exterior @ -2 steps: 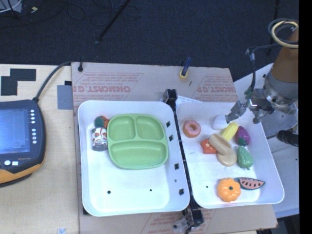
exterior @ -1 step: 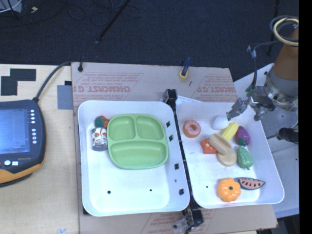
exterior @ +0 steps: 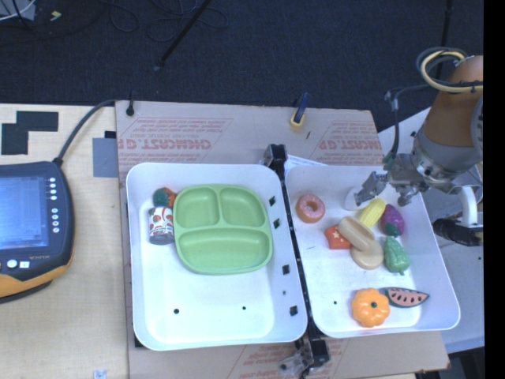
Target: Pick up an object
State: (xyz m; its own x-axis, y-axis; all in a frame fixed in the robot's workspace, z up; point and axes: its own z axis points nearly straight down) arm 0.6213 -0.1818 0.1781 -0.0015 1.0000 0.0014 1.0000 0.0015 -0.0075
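— Hovering over the right bin (exterior: 442, 310), is it? Where's the hand (exterior: 388, 186)?

— At that bin's upper right part, with the grey arm (exterior: 448, 125) coming in from the right. Its fingers look spread apart, nothing between them.

— What lies below it?

— A yellow corn cob (exterior: 371, 212) just beneath the fingers, a purple eggplant (exterior: 392, 220) beside it, a hot dog bun (exterior: 361, 239) over a red piece (exterior: 335, 238), a green vegetable (exterior: 396, 255), a pink doughnut (exterior: 310, 208), a small orange pumpkin (exterior: 370, 307) and a watermelon slice (exterior: 405, 297).

— And the left bin (exterior: 158, 314)?

— A green divided plate (exterior: 222, 229), a small can (exterior: 161, 224) touching its left edge, and something green and orange (exterior: 164, 197) just above the can. A tablet-like pendant (exterior: 31, 223) sits on the worktop (exterior: 87, 314), far left.
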